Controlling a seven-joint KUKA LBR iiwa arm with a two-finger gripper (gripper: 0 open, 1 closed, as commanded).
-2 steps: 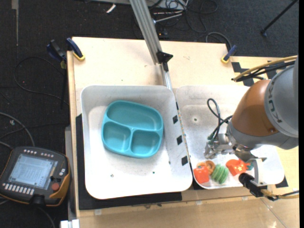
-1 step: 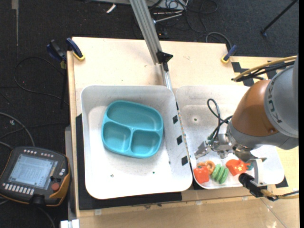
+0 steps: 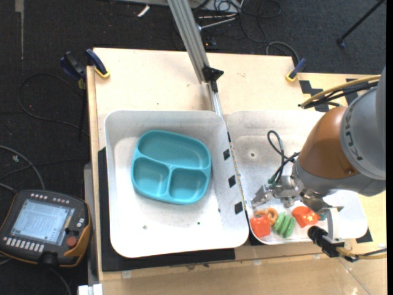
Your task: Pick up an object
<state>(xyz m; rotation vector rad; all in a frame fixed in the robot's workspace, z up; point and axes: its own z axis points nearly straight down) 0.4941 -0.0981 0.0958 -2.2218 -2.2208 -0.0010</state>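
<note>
Several small toy foods lie at the near edge of the right bin (image 3: 258,134): a red piece (image 3: 260,226), an orange ring (image 3: 269,213), a green piece (image 3: 284,225) and a red-and-orange piece (image 3: 304,216). My gripper (image 3: 274,193) hangs low over this bin, just behind the orange ring and the green piece. The grey wrist with its orange band (image 3: 325,149) reaches in from the right and hides the bin's right part. I see nothing lifted off the bin floor.
A teal divided plate (image 3: 171,166) lies in the left bin (image 3: 123,226). A black cable loops (image 3: 274,141) from the wrist over the right bin. A slanted metal rail (image 3: 190,32) runs down to the wall between the bins. A teach pendant (image 3: 43,226) sits at the lower left.
</note>
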